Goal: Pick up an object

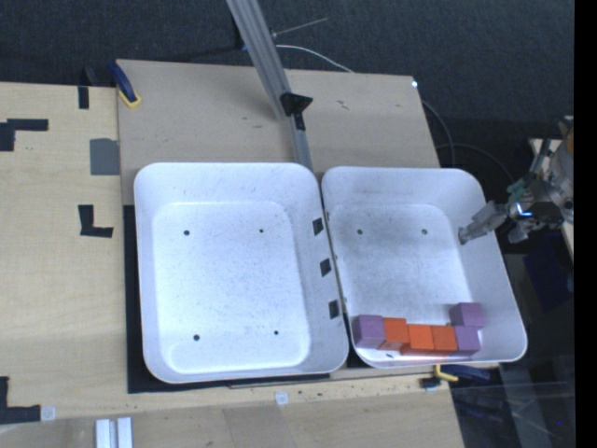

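Observation:
Several small blocks lie in a row along the front wall of the right bin (485, 203): a purple block (370, 329) at the left end, orange blocks (421, 337) in the middle, and a purple block (466, 315) at the right end with another purple one in front of it. My gripper (487, 236) hangs over the bin's right rim, well behind the blocks. It is open, with one grey finger (476, 223) slanting into the bin and nothing between the fingers.
The left bin (149, 250) sits beside the right one, and black clips (326, 266) join them along the shared wall. A slanted metal pole (261, 45) rises behind the bins. A blue and yellow clamp (462, 374) sits at the front right.

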Tool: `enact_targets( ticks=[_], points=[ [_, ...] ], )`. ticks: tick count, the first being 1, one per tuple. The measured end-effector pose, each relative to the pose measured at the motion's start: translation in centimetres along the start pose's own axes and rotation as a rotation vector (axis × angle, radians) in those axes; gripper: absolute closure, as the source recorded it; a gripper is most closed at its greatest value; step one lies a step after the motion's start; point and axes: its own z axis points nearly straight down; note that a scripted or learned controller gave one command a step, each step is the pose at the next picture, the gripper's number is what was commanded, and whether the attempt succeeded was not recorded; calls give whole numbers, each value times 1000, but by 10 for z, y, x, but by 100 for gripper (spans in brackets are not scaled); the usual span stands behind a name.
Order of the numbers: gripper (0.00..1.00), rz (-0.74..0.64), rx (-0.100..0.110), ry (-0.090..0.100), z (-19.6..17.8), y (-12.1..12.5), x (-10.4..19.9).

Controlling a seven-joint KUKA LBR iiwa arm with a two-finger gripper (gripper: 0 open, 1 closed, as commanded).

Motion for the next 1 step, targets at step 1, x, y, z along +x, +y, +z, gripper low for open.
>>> enact_targets(
  ticks=[1],
  points=[
    [0, -3, 4, 1, 139, 102, 57]
  ],
)
